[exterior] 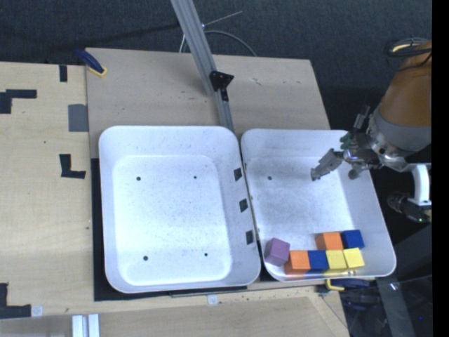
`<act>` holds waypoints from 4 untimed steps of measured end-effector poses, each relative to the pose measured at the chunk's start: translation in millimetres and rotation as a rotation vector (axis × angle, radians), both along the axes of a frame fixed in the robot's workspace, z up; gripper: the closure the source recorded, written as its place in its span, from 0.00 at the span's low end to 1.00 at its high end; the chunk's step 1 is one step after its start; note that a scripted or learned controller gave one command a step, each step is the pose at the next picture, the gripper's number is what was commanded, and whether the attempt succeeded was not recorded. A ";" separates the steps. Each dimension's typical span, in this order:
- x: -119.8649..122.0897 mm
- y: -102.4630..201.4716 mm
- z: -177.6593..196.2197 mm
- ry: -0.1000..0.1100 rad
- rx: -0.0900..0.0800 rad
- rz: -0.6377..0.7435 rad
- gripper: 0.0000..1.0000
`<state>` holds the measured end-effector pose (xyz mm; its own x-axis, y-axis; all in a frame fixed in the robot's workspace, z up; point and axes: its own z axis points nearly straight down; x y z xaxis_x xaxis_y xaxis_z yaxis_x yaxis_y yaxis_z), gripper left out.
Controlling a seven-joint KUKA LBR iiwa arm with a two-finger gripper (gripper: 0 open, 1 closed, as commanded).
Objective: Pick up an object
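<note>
The claw (335,163) hangs over the far part of the right bin (295,146), and every candidate sits at the opposite end, crowded against that bin's near wall. Measured from the purple block (278,250), which sits tilted at the cluster's left end, the rest run off to its right: an orange block (299,260) just beside it, then a blue block (318,259) and two yellow blocks (345,259), with a second orange block (329,241) and a second blue block (352,239) standing just behind that row. The claw sits well beyond the purple block, farther from the camera and a touch to the right, so the coming move likely runs toward the near wall. One dark finger (324,167) juts out leftward, but whether the claw is spread or closed I cannot tell from here. Nothing visible between its tips. The row's long axis follows the near wall, blocks touching, so the purple one at the end looks the easier pick.
</note>
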<state>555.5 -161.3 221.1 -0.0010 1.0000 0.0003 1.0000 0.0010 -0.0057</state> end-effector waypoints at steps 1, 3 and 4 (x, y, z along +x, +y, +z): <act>9.6 49.1 -53.5 0.001 0.002 0.004 0.00; 3.8 69.1 -89.1 -0.004 0.000 -0.001 0.00; 16.9 50.8 -131.8 0.000 -0.001 -0.001 0.00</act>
<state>572.5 -110.5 89.2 0.0003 1.0000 -0.0011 1.0000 -0.0003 -0.0058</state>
